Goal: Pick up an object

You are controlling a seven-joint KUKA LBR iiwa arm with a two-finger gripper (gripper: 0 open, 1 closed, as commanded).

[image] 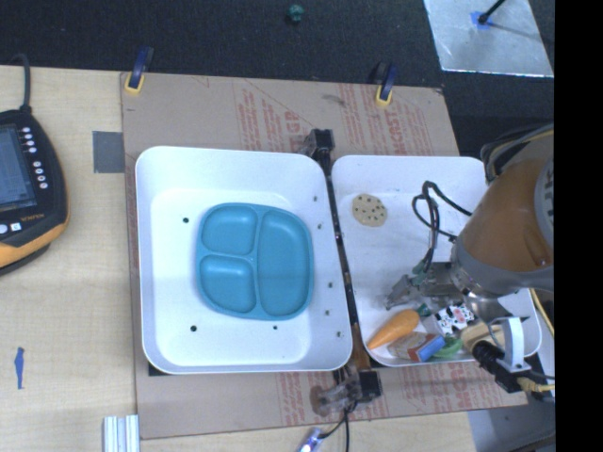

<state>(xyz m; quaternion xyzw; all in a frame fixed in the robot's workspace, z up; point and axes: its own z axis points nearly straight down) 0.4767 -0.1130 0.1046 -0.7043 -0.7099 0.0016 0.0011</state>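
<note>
Pincer [407, 293] of the grey arm [509, 238] sits low in the right bin [400, 172], its dark fingers pointing toward the view's left; whether they are wide or narrow cannot be told, since the metal parts blur together, and no object is seen between them.

Near edge, right bin: a cluster of small objects lies just below the pincer. An orange carrot-shaped piece [396, 328] lies tilted, its tip close under the fingers. Beside it, toward the right, are a blue piece [431, 348], a green piece [450, 350] and a small white item with dark and red marks [456, 316]; these crowd one another and their shapes are hard to make out. The arm's wrist covers part of this corner and the bin's right wall.

Left bin [165, 252]: a blue divided plate [254, 260] with three compartments lies flat near the middle.

Farther back, right bin: a round tan cookie [369, 209] with dark spots lies apart from the cluster, near the wall shared with the left bin. A black cable [430, 210] loops up from the wrist over the bin floor.

Beyond the bins: brown cardboard [283, 111] underlies both, held by two clamps [139, 69] at its far edge. A handheld control pendant [26, 186] lies at the far left, cut off by the frame.
</note>
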